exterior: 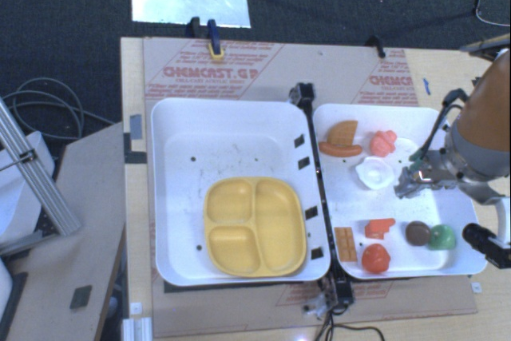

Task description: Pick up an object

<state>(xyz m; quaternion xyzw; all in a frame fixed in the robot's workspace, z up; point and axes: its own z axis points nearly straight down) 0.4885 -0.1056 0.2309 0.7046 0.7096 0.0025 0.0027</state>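
Dark carpet around a bench with two white bins (239, 112).
Gripper (411, 181) hovered beside small white plastic cup (374, 172); finger state untellable. Looked light, rigid, slippery; best pinched across rim.

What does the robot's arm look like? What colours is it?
The arm is thick and rounded, with an orange-brown band and grey below it. A thin black cable loops down its side. At its end sits a small gripper of grey and black metal, over the right white bin.

glossy plastic yellow tray (255, 234), smooth white bins (239, 120)
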